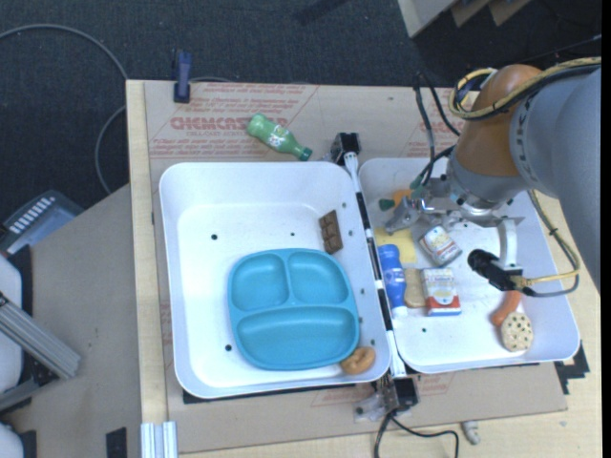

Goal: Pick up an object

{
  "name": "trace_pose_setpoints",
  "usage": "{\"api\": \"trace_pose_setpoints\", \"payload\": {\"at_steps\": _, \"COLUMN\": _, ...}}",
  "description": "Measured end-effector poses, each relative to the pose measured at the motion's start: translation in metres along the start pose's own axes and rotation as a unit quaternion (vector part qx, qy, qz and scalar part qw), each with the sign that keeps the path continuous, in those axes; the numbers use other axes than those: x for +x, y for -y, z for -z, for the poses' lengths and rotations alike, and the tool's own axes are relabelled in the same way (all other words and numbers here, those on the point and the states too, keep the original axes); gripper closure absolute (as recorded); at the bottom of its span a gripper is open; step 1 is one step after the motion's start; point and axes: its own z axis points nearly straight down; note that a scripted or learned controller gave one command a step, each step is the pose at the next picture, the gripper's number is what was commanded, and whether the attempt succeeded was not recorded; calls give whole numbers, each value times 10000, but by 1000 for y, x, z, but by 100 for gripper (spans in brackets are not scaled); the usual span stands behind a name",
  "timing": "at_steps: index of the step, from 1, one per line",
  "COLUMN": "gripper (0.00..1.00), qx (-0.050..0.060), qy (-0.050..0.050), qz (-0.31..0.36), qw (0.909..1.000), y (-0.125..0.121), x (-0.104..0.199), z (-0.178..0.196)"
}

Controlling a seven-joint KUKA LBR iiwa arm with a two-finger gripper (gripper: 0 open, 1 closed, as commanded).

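My gripper (427, 210) hangs low over the back left part of the right bin (549, 342), reaching in from the right. Just in front of it lies a small silver can (439, 244), tilted, close to the gripper. Whether it is between the gripper's tips cannot be made out. A small orange and green piece (393, 200) lies at the gripper's left. Also in the right bin are a blue tube (389, 273) along the left wall, a white and red box (440, 290), a yellow flat piece (409, 248) and a speckled drumstick-shaped toy (514, 324).
The left bin (191, 246) holds a blue divided plate (291, 308), a brown chocolate bar (330, 231) near its right wall and a doughnut (360, 359) at the front right corner. A green bottle (277, 136) lies on the cardboard behind the bins.
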Motion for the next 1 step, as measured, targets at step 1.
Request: {"api": "trace_pose_setpoints", "payload": {"at_steps": 1, "gripper": 0, "qx": 84, "qy": -2, "qz": -9, "qw": 10000, "y": -47, "x": 5, "z": -3}}
